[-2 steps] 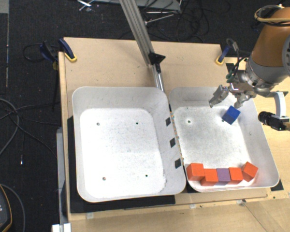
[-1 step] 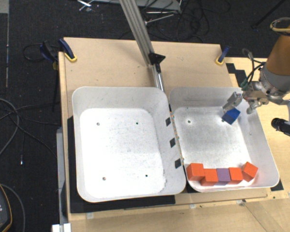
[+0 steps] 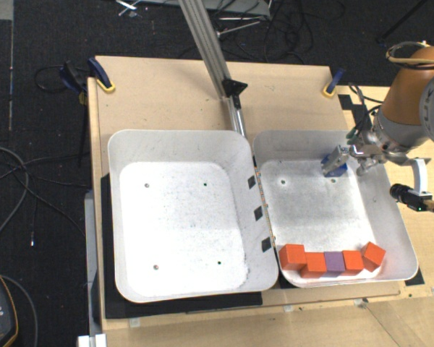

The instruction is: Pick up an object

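Observation:
My gripper (image 3: 338, 163) hangs over the far right part of the right bin (image 3: 311, 215), reaching in from the right. A small blue block (image 3: 334, 166) sits at its tip, pinched between the grey fingers, so the gripper is shut on it. Along the near wall of the same bin lies a row of blocks: an orange one (image 3: 293, 256), a second orange one (image 3: 316, 264), a purple one (image 3: 334, 262), a third orange one (image 3: 352, 261) and a tilted orange one (image 3: 374, 255) at the right end.
The left bin (image 3: 177, 215) lies beside the right one, and their rims meet near the middle of the bench. A slanted metal pole (image 3: 206, 38) runs down to the bins' far edge. A black fitting with a green light (image 3: 412, 196) sticks out just right of the right bin.

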